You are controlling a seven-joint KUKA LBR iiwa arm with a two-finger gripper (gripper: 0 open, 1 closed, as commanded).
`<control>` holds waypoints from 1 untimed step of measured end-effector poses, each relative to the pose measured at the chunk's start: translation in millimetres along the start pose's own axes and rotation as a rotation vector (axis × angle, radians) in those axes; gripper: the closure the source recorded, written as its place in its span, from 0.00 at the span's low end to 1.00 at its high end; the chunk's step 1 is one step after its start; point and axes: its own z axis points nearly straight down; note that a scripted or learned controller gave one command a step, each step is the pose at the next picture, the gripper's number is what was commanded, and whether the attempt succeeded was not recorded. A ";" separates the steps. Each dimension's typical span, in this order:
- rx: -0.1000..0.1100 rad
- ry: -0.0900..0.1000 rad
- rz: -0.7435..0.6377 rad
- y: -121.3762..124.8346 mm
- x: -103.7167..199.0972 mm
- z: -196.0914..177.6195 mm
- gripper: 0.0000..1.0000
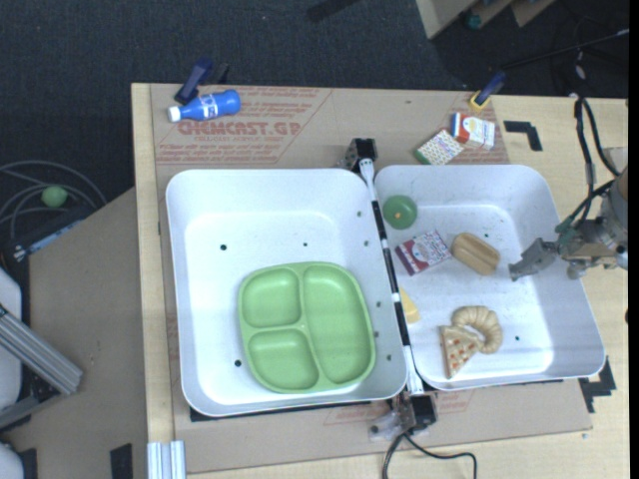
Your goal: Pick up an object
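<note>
— Across the left half of the frame, what do you see?
— A white left bin with a green divided tray lying in its lower middle.

— And further right?
— The right bin holds a green ball at its upper left, a red and white packet, a hot dog bun, a croissant and a pizza slice touching it.

— Your pincer?
— My gripper hangs at the right bin's right side, near the bun, nothing between its fingers; open or closed, I cannot tell.
</note>
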 end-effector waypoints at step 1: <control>-0.009 -0.001 -0.003 59.1 74.6 107.3 0.00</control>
